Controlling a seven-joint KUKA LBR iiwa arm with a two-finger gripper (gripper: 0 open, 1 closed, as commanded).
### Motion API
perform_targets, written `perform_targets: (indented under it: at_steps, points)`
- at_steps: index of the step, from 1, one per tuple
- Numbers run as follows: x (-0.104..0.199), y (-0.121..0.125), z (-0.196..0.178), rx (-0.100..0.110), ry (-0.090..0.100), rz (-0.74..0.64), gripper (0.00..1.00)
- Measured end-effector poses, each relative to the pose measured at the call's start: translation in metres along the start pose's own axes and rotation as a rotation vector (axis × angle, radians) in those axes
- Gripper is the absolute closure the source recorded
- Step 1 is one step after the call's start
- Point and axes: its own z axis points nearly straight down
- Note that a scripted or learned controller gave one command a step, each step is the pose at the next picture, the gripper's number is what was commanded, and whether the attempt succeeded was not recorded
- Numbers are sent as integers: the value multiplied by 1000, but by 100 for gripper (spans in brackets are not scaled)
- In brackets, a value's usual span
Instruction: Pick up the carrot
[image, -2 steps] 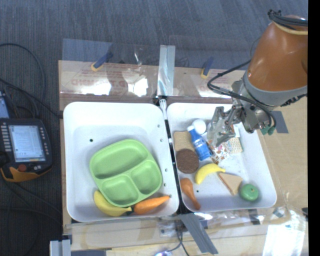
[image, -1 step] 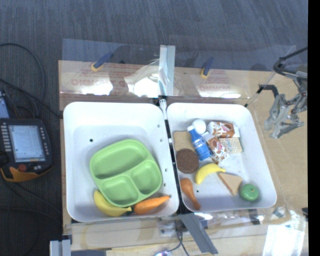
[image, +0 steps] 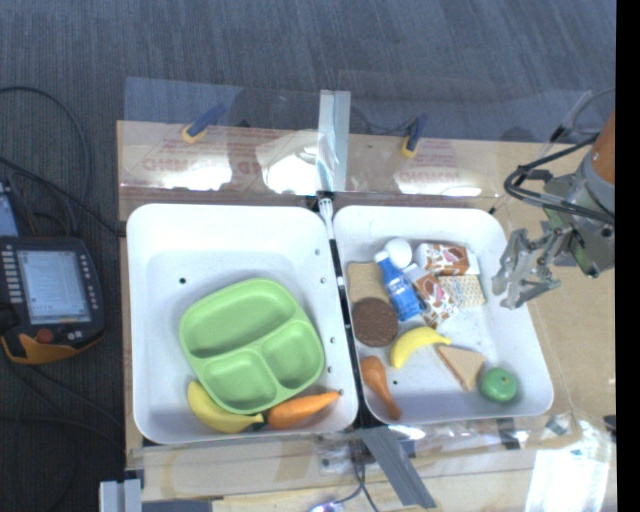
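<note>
The gripper (image: 522, 272) hangs over the right bin's (image: 520, 395) right rim, fingers spread apart with nothing between them. One carrot (image: 303, 408) lies in the left bin (image: 150, 330), near the green plate (image: 252, 343); another carrot (image: 379, 386) sits beside the banana (image: 415, 346).

— Looking like a robotics lab: teach pendant (image: 50, 290) lying on grey carpet (image: 300, 40), black cables (image: 40, 150) trailing beside it.

— Agreeing. Two white bins (image: 150, 300) sitting on a counter (image: 130, 160), toy food (image: 440, 290) filling one, clear sheeting (image: 230, 105) clamped along the back.
</note>
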Motion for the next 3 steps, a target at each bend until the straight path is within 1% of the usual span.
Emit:
perform_targets:
  at_steps: [1,2,3]
  points:
    - [-1,0,-3,4,-6,0,0]
    - [1,8,48,2,-3,-573,0]
    - [20,34,173,-5,4,-534,0]
